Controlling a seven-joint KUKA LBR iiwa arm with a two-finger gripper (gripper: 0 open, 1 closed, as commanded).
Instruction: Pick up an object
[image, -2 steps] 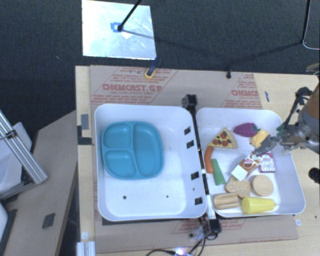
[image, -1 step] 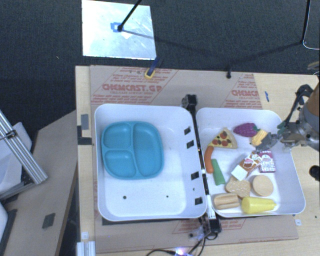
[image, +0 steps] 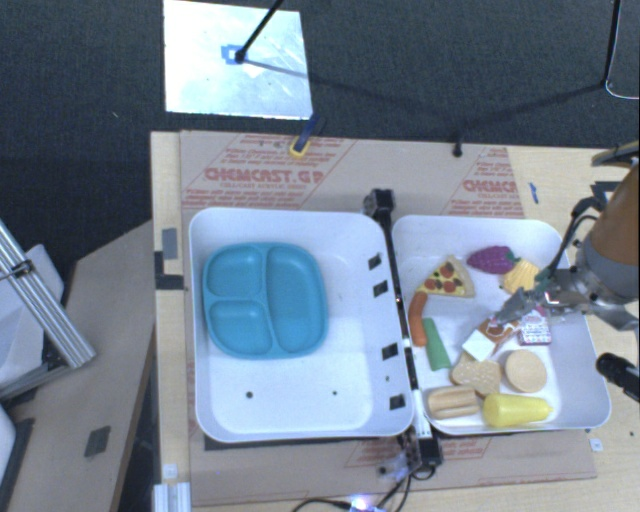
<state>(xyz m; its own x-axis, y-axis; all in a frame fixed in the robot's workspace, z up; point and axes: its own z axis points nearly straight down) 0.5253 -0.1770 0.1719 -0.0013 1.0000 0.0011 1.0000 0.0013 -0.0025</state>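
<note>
In the camera view, the gripper (image: 508, 315) is hanging low at three o'clock in the right bin (image: 580, 400), jaws too blurry to tell, and is risking bumping the crowded small toy (image: 494, 329) away.

Two white bins are seen: the left bin (image: 230, 400) holds a turquoise divided plate (image: 265, 300). In the right bin (image: 585, 385), a purple piece (image: 492, 259) is seen at twelve o'clock with a yellow corn piece (image: 521, 273) beside it. A pizza slice (image: 449, 279) in yellow with red dots, an orange carrot (image: 417, 317) and a green stick (image: 436, 343) are seen toward nine o'clock. Tan biscuits (image: 525, 371) and a yellow piece (image: 517, 408) are seen at six o'clock. The bench (image: 260, 175) is tan with red lettering.
</note>
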